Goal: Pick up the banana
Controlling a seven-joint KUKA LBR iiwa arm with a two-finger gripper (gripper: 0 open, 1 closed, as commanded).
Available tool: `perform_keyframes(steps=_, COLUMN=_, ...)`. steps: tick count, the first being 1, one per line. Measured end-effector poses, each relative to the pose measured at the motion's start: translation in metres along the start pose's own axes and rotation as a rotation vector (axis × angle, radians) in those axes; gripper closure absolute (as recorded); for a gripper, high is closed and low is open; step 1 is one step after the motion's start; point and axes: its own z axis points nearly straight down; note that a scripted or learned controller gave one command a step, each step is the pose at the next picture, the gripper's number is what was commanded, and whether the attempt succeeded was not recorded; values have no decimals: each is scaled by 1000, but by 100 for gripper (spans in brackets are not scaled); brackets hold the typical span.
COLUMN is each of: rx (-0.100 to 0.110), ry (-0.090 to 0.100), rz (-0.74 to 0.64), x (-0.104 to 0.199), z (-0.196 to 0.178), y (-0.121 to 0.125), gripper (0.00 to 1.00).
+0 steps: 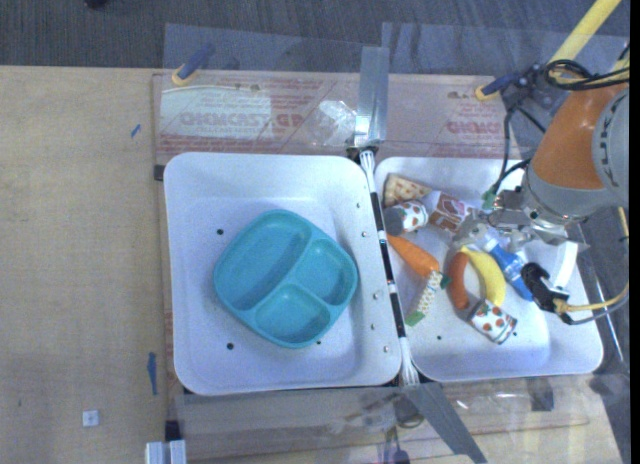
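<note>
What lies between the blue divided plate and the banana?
In the camera view, between the blue divided plate and the banana run the bins' adjoining walls, then a carrot in the right bin.

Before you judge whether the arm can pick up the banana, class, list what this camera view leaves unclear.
- Gripper in the camera view: fingers too small and cluttered to read.
- Banana: its upper end is lost among the gripper parts.
- Packets at the right bin's top: labels too small to read.
- Arm: cut off by the right edge.
</note>
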Motion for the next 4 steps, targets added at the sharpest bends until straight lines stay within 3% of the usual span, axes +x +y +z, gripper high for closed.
perform_keyframes(steps=1, rx=-5, ry=1, rz=-62, x=23, z=0, y=-60, gripper=0)
perform_keyframes(steps=2, rx=-10, ry=0, rz=-59, x=22, z=-10, y=-59, gripper=100)
perform_keyframes(steps=3, rx=-10, ry=0, rz=-60, x=22, z=-11, y=-59, gripper=0)
perform_keyframes(steps=4, rx=-7, ry=-1, rz=-124, x=48, z=0, y=-88, gripper=0)
